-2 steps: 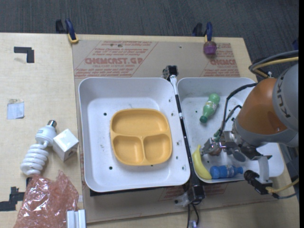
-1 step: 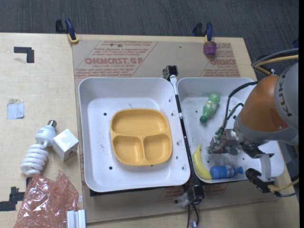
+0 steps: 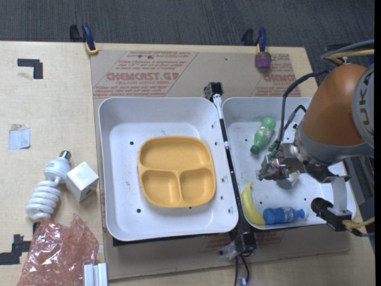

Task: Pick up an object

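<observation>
Hovering low over the right bin (image 3: 238,115), the claw (image 3: 275,170) sits between the green bottle (image 3: 262,134) and the banana (image 3: 250,206); whether it is spread or pressed together, I cannot tell. A blue bottle (image 3: 283,215) lies just beside the banana near the bin's front edge. Over in the left bin (image 3: 113,159), a yellow divided plate (image 3: 177,171) rests alone. A light bulb (image 3: 47,186) lies on the surface to the left.

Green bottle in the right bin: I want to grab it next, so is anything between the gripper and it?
Nothing visible stands between them. The gripper hangs over the right bin, just below the green bottle, with bare bin floor between. The banana and blue bottle lie on the gripper's far side.
</observation>
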Tool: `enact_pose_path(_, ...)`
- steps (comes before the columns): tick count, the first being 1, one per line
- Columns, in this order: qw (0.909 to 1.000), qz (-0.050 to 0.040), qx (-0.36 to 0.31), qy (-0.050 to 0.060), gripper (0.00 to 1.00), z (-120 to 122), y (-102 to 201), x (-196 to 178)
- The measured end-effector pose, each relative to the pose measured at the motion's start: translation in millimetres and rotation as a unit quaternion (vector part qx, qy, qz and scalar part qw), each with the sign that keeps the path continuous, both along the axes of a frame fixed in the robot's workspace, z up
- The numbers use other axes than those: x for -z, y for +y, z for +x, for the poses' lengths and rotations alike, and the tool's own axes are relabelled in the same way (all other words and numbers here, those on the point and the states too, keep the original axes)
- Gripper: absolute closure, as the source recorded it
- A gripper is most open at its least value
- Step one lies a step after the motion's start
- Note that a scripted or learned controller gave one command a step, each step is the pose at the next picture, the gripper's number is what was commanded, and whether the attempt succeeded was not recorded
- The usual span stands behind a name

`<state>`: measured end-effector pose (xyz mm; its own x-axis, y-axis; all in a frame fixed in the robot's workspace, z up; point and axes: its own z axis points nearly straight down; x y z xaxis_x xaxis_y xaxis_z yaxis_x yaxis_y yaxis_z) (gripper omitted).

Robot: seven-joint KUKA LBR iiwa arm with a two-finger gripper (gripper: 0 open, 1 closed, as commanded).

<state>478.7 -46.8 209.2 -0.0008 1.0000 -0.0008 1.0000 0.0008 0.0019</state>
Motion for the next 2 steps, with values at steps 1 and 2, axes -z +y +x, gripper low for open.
enact_pose_path(1, 1.0000, 0.0002, 0.000, -0.002, 1.00, 1, 50, -19)
enact_pose_path(2, 1.0000, 0.0002, 0.001, 0.002, 1.00, -1, 45, 4)
